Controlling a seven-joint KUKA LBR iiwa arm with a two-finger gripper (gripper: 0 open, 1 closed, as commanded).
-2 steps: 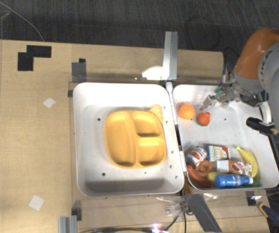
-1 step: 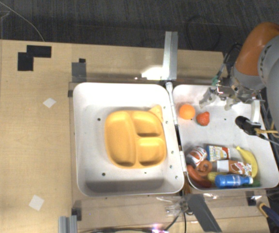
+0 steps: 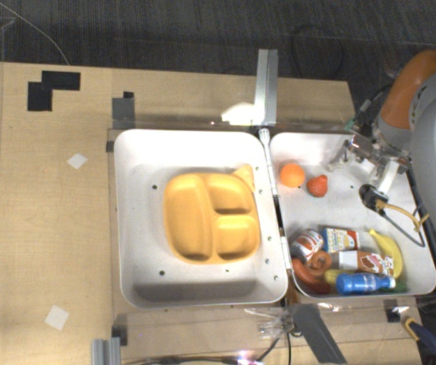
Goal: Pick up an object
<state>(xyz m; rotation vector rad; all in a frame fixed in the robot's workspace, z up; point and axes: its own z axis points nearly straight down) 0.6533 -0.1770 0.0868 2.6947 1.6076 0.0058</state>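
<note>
Gripper (image 3: 357, 149) sits over the far right part of the right white plastic bin (image 3: 428, 268), jaw state can't tell; nothing seen between the fingers; round orange fruit (image 3: 292, 175) and small red strawberry-like toy (image 3: 318, 185) lie just left of the jaws, near each other; below the jaws at the bin's near end: yellow plastic banana (image 3: 390, 249), blue bottle (image 3: 364, 283), small printed cartons (image 3: 339, 239) and a red-and-white can (image 3: 307, 244), heaped together; left white bin (image 3: 134, 204) holds a yellow sectioned plastic tray (image 3: 209, 217); light wooden bench (image 3: 43, 234) with black tape patches (image 3: 51, 88); dark carpet (image 3: 165, 14) behind
</note>
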